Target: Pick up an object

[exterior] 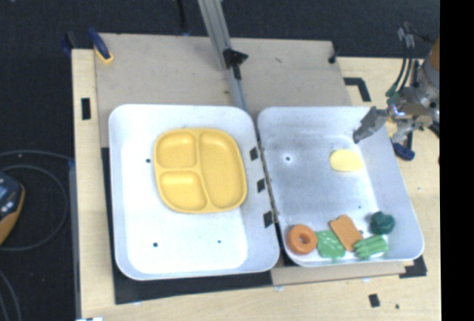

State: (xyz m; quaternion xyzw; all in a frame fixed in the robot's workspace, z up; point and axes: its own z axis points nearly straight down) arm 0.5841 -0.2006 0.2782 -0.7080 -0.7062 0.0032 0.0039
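My gripper point(381, 121) hangs over the upper right edge of the right bin point(296, 193), up and to the right of the yellow piece point(346, 160). One grey finger slants down toward the bin; whether the gripper is spread or pressed together, I cannot tell. Nothing sits between its tips.

Target selection: the yellow piece lies alone on the right bin's floor, below and left of my gripper, apart from everything else. I judge it the easiest pick.

Procedure, as I judge it:
1. Centre over the yellow piece before descending.
2. Align so the tips straddle its narrow axis.
3. Descend vertically, clear of the bin wall.
4. Close only when the piece lies between the tips.

Alternatives: along the right bin's lower edge sit an orange ring point(301, 238), a green piece point(330, 245), an orange block point(345, 230), a second green piece point(371, 245) and a dark green piece point(382, 222). They crowd each other, so finger room is poor.

Surroundings: the left bin point(133, 238), left of the right bin, holds a yellow tray point(200, 169). Both bins rest on a tan bench point(289, 60). A metal pole point(207, 1) rises above the bins.
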